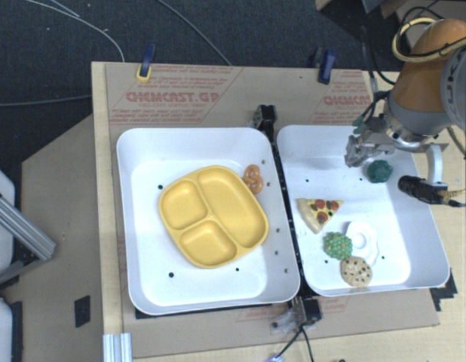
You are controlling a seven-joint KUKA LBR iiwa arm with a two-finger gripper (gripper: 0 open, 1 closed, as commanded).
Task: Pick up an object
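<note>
The gripper hangs low over the far part of the right bin, its grey body tilted and seen from above. That body covers the jaws, so I cannot tell how far apart they stand, and nothing can be seen held between them. The arm reaches in from the right and is cut off at the picture's edge.

A dark green ball lies on the bin floor just right of and nearer than the gripper. Whether the two touch is hard to make out.

Nearer in the same bin lie a pizza slice, a green bumpy piece, a white flat piece partly tucked behind it, and a speckled cookie. The last three are crowded together, and the green piece seems to touch the white one.

The left bin holds a yellow three-part plate lying flat. A small brown pretzel-like thing sits just beside the plate's far right edge, too small to name with certainty.
</note>
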